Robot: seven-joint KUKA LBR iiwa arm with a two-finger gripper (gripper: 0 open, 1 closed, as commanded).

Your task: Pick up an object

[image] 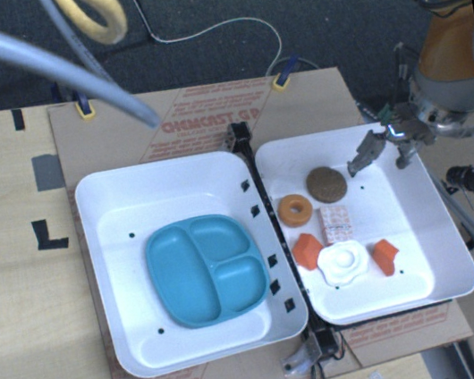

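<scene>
right bin (425, 223) | brown round cookie (326, 184) at top | donut (294, 210) just left | pink wafer (337, 224) below | white egg (343, 263) between two orange bits (308, 250) (385, 256)

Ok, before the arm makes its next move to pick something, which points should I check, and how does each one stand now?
1. Hand holds nothing between its fingers: ok, nothing is seen there.
2. Hand is over the right bin: ok, near its upper right corner.
3. Fingers open enough for a grasp: ok, they look spread.
4. A target is close: ok, the brown round cookie lies just left of the hand.
5. Target has free space around it: cannot tell, the donut and pink wafer lie near it.
6. Blue divided plate is out of the way: ok, it sits in the left bin.
</scene>
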